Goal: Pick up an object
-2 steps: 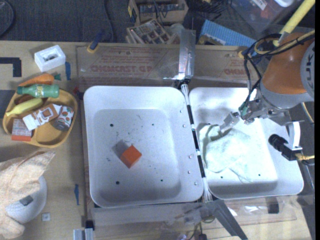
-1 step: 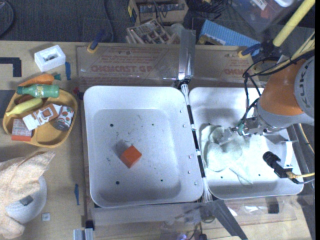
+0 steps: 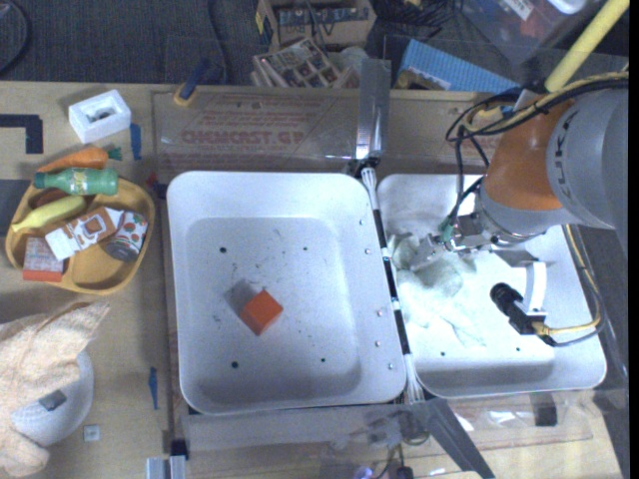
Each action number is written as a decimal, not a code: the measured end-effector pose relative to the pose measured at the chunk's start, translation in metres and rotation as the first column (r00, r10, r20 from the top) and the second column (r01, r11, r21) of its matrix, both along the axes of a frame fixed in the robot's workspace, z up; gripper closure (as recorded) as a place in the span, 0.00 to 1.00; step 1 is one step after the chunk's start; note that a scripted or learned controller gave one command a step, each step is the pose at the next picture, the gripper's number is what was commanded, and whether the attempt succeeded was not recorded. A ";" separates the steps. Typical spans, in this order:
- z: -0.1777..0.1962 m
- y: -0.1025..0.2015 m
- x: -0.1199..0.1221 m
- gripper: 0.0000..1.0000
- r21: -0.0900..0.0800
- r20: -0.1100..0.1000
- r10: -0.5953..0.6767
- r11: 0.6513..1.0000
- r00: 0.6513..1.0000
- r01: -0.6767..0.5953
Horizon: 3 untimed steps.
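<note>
Camera view, "CHEMCAST GP" sheet [image 3: 262, 128], orange block [image 3: 264, 311], claw [image 3: 424, 256]

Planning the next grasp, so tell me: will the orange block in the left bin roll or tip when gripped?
The orange block looks cube-like with flat faces, so it probably won't roll. It seems rigid. Lying flat on the left bin floor, it should hardly tip.

Two bins sit side by side on the bench [image 3: 70, 108]: the left bin [image 3: 200, 208] fills the middle of the frame and holds a single block [image 3: 263, 311] left of its centre, toward the lower edge, while the right bin [image 3: 579, 367] lies just beside it at right. The arm [image 3: 559, 168] reaches in from the upper right, with the tool [image 3: 424, 252] low over the right bin's left part. At far left a bowl [image 3: 110, 275] of small items sits on the bench, a small box [image 3: 100, 115] above it and a cloth [image 3: 45, 352] below.
</note>
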<state>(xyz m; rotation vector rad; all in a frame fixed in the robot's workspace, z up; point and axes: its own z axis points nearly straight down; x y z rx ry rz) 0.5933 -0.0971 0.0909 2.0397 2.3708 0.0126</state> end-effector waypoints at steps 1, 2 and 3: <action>0.011 -0.001 0.001 1.00 0.001 0.006 -0.003 1.000 1.000 0.003; 0.165 0.018 0.069 1.00 0.001 -0.014 -0.081 0.997 0.997 0.081; 0.166 0.018 0.070 0.00 0.002 -0.014 -0.080 0.997 0.997 0.080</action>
